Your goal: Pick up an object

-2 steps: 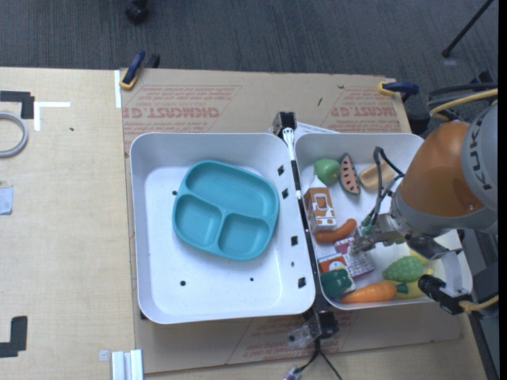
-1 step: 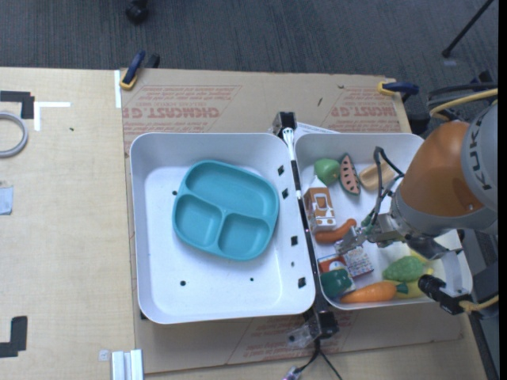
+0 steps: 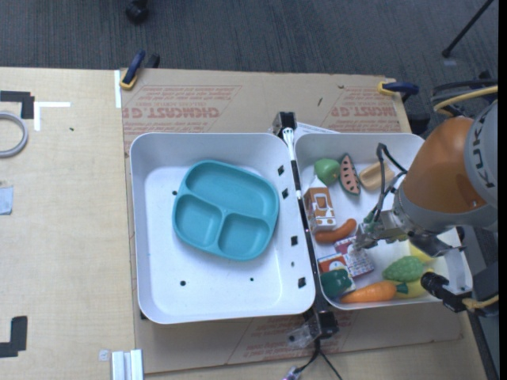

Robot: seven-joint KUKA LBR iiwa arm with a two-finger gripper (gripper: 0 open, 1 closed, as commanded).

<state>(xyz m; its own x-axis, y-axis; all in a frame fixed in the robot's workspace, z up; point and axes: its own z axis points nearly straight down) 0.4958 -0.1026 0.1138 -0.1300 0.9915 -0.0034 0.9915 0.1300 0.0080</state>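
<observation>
Toys are crowded under the gripper [image 3: 366,236]; a sausage [image 3: 336,230] lies just beside it. Whether anything is pinched cannot be told. Two toys could be bumped or grabbed together.

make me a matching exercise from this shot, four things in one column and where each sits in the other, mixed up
Things:
1. teal divided plate
2. watermelon slice
3. carrot
4. gripper

Places:
A. along the near edge of the right bin
B. in the left bin
C. low over the middle of the right bin, just right of the sausage
D. toward the far side of the right bin, just right of the green pear

Pairs: 1-B, 2-D, 3-A, 4-C
</observation>
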